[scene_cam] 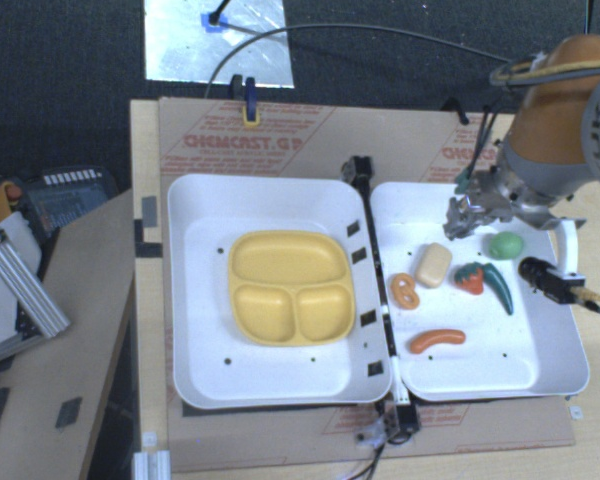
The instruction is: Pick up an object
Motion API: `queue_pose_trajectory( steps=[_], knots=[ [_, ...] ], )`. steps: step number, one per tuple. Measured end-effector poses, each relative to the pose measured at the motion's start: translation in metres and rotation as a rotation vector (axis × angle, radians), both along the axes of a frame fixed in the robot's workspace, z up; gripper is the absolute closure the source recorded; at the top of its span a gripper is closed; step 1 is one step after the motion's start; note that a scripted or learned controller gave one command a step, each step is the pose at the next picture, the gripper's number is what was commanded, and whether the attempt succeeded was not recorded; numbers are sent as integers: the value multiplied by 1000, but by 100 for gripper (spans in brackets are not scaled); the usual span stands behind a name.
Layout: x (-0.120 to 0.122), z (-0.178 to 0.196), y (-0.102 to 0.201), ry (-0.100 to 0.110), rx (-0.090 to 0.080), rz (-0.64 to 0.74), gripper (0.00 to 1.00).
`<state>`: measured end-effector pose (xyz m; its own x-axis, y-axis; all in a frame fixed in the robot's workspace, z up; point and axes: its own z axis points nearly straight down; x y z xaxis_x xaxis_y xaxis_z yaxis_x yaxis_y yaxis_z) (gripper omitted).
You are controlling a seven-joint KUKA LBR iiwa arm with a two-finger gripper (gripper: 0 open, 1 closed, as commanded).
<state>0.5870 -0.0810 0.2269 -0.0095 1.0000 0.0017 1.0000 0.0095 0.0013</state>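
Several small toy foods are lying in the right white plastic bin (pixel 555 363), any of which could be picked. A cream, rounded block like a bread roll (pixel 432 265) is lying just left of the bin's middle, its long axis tilted from lower left to upper right. Just beside its lower left, an orange pretzel-shaped piece (pixel 405 292) is lying flat. Below these, an orange-red sausage (pixel 437 340) is stretched nearly level, its right end lifted slightly toward the far side. To the right of the roll, a small red piece with a dark green top (pixel 469 279) is touching a long dark green pepper-like piece (pixel 500 287), which is pointing from upper left down to lower right. A round light green ball (pixel 506 244) is resting just above that pair.

The metal two-finger gripper (pixel 462 211) is being held over the far part of this bin, above the roll and to the left of the green ball. Nothing is seen between its fingers; how far they are spread cannot be told from this view. The grey arm with its orange band (pixel 560 88) is reaching in from the right, and a black fitting (pixel 542 279) is jutting in over the bin's right wall near the pepper's tip.

In the left white bin (pixel 195 298), a yellow three-compartment plastic tray (pixel 290 286) is lying in the middle, well apart from the toy foods.
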Motion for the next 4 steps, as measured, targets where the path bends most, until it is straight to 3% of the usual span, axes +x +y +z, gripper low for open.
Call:
queue_pose_trajectory(
  steps=[2,4],
  knots=[
    [-10,1,96,0,0,0,100],
    [-40,11,187,1,0,0,100]
  ],
)
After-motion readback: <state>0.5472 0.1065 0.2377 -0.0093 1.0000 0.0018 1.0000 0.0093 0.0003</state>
